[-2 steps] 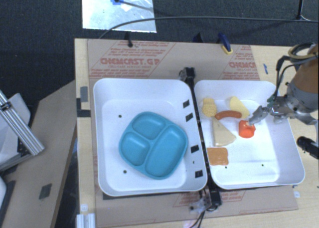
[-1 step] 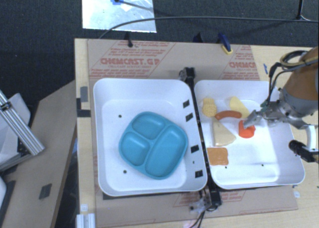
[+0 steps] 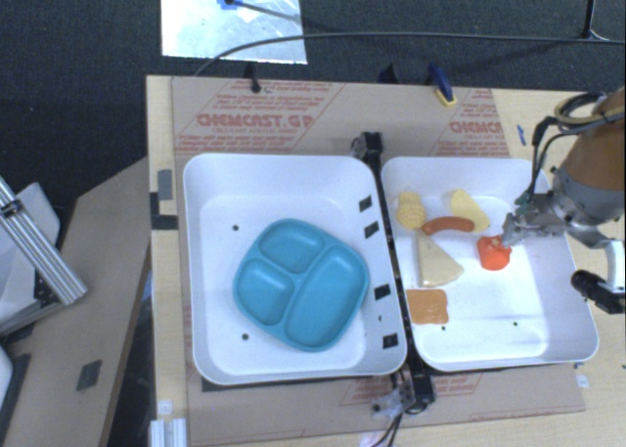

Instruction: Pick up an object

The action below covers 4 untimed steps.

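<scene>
Small orange-red toy piece [image 3: 495, 255] lies at right centre of the frame, in the right bin [image 3: 548, 342]; gripper [image 3: 515, 229] sits just above-right of it, opening cannot be told. Judged light, rigid, smooth plastic, likely slippery: grasp across its widest middle.

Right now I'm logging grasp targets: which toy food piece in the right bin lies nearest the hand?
The small red-orange rounded piece, right by the hand; the other pieces lie farther left.

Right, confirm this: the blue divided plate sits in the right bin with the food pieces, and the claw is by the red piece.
Wrong bin. The camera view shows the blue divided plate alone in the left bin; the food pieces lie in the right bin. The claw is indeed by the red piece.
</scene>
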{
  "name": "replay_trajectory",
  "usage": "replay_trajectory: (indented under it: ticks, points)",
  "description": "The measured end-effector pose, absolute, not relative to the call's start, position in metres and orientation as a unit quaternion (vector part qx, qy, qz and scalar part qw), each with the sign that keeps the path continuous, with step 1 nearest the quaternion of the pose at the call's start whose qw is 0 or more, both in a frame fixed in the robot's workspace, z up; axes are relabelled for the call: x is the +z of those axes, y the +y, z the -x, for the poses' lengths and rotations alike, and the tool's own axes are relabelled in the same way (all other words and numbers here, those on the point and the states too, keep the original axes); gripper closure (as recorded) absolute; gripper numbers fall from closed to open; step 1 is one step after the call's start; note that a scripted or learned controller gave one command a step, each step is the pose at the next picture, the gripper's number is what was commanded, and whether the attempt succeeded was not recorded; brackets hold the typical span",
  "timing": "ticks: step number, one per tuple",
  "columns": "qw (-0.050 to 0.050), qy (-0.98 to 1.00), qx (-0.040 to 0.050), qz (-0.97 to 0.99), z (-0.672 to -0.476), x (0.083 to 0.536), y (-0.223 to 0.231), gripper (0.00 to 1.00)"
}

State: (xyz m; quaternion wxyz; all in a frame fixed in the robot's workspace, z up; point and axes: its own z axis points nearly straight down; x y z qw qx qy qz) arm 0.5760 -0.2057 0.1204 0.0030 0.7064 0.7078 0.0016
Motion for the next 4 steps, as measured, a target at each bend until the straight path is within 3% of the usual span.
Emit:
replay_trajectory:
  ticks: [1, 2, 3, 4]
  points:
    - [0.003, 0.708, 0.0013, -0.707, -0.569, 0.168, -0.205, 1.00]
    - [0.003, 0.709, 0.0017, -0.705, -0.580, 0.218, -0.202, 1.00]
    - [0.002, 0.709, 0.0010, -0.705, -0.581, 0.234, -0.202, 1.00]
    - [0.000, 0.711, 0.0016, -0.703, -0.589, 0.234, -0.138, 1.00]
